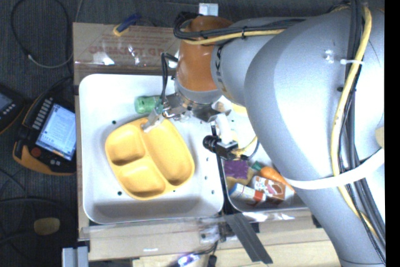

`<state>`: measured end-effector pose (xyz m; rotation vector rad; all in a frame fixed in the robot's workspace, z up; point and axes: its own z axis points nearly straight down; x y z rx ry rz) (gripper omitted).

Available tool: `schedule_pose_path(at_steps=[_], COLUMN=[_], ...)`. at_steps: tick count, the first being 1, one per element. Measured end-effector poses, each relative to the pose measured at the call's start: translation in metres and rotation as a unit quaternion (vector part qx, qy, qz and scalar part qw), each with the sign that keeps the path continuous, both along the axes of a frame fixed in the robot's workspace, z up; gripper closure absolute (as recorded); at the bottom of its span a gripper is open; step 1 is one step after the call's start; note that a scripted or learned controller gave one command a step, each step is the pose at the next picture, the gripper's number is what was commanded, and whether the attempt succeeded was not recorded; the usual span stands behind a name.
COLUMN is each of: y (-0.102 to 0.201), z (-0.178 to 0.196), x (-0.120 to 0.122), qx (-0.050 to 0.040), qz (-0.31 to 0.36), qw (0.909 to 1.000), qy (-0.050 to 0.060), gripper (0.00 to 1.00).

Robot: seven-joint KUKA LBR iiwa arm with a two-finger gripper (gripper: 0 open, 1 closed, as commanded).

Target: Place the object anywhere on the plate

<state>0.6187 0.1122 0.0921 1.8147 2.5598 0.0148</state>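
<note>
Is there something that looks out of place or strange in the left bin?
Nothing looks spilled or damaged. The yellow plate lies flat but turned at a slant in the left bin, and a green object sits just beyond its rim.

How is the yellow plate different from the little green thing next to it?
The yellow plate is big, flat and split into three compartments; the green thing is small, rounded and in one piece. The yellow plate lies in the middle of the left bin; the green thing lies just off its upper edge. Both rest in that white bin.
</note>
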Motion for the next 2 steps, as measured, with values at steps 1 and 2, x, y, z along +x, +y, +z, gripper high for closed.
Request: schedule_pose_path(at_steps=[1, 2], y=[0.0000, 0.0000], z=[0.0000, 0.0000], x=[0.0000, 0.0000], qx=[0.0000, 0.0000], qz=[0.000, 0.000], qw=[1.0000, 1.0000], qy=[0.000, 0.000], gripper=[0.00, 0.00])
